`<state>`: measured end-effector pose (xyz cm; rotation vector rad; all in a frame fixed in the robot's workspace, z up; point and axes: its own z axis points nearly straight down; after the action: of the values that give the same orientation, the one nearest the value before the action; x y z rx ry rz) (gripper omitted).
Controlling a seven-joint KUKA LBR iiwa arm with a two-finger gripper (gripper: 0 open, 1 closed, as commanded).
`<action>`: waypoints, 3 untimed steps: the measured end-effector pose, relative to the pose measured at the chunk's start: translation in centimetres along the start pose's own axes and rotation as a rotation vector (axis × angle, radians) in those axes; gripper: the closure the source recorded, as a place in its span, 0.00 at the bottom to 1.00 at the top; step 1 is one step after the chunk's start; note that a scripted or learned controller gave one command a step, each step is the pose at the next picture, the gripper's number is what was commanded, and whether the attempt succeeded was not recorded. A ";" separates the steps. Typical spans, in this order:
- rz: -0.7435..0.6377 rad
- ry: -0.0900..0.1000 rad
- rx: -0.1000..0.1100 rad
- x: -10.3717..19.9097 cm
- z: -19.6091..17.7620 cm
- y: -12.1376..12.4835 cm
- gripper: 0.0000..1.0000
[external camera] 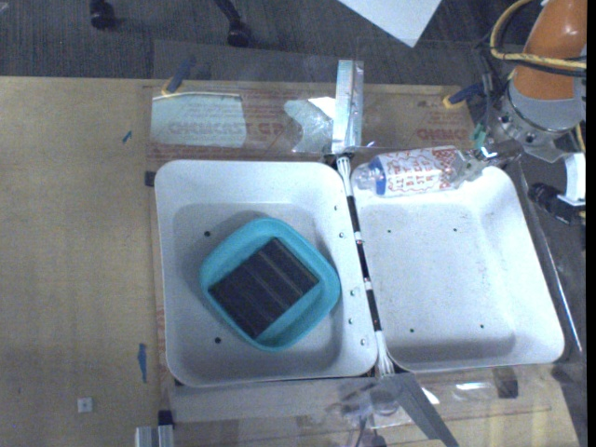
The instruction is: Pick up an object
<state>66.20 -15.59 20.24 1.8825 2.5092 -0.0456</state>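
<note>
**Bottle at the far rim of the right bin, gripper at its end**

At the upper right of the camera view, the arm reaches in, its orange band showing above the grey wrist. Its gripper sits at the far right corner of the right bin, right at the end of a clear plastic bottle with a red-and-white label. Whether the gripper is apart or clamped on the bottle cannot be told; the tips are too small and blurred against the bottle's end.

The bottle lies on its side along the bin's far rim, its capped end pointing toward the divide between the two bins and its other end meeting the gripper.

A teal square container with a dark ribbed insert rests tilted on the floor of the left bin, well apart from the bottle. Behind the bins lie clear plastic sheeting and a crumpled wrapper.
</note>
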 end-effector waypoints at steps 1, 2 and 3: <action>-0.001 -0.004 -0.005 -0.1 -1.2 0.1 1.00; -0.001 -0.004 -0.005 -0.1 -1.1 0.1 0.00; -0.103 0.017 -0.024 -3.3 7.6 -3.4 0.00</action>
<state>63.73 -19.94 12.75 1.7515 2.6038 0.0011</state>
